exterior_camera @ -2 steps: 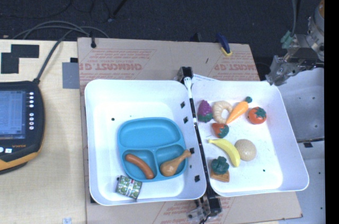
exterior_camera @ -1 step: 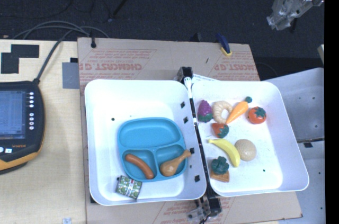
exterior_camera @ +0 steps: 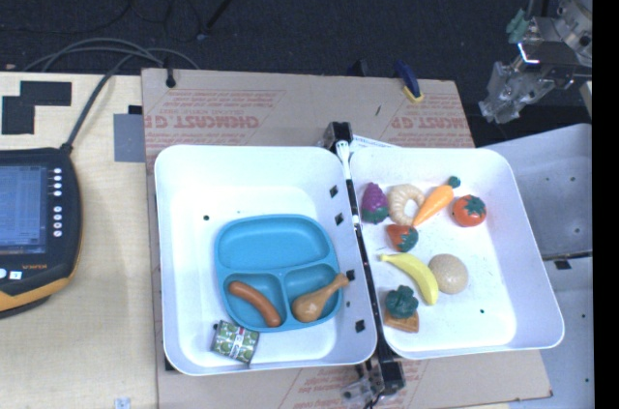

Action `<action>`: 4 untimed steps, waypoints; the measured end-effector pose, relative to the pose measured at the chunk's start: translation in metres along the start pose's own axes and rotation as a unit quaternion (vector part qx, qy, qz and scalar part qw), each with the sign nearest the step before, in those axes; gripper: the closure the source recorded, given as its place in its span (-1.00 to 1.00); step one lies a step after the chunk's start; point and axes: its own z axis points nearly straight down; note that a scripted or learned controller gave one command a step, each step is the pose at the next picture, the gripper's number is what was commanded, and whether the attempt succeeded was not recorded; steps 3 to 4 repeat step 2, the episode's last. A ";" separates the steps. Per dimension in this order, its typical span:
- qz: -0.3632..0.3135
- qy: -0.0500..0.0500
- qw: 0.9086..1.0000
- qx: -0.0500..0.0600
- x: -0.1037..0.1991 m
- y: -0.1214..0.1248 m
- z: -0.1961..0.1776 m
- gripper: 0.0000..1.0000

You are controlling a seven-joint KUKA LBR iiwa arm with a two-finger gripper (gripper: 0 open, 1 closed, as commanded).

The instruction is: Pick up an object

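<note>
Yellow plastic banana (exterior_camera: 410,273) lies mid right bin (exterior_camera: 522,320), between carrot (exterior_camera: 434,201) and broccoli (exterior_camera: 400,303): judged light, stiff, slick, best pinched across its middle; gripper (exterior_camera: 508,93) hangs far right above bench, grip state not discernible.

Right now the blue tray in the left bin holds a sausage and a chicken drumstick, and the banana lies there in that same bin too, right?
Not quite. The banana lies in the right bin, among the other toy foods, as the camera view shows. The rest stands: the blue tray sits in the left bin and holds the sausage and the chicken drumstick.
</note>
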 end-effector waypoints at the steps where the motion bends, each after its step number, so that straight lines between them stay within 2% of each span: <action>1: -0.006 0.001 1.000 -0.006 0.079 -0.096 -0.044 1.00; 2: -0.005 0.000 1.000 -0.004 0.143 -0.109 -0.035 1.00; 4: -0.005 0.000 1.000 -0.004 0.143 -0.109 -0.035 1.00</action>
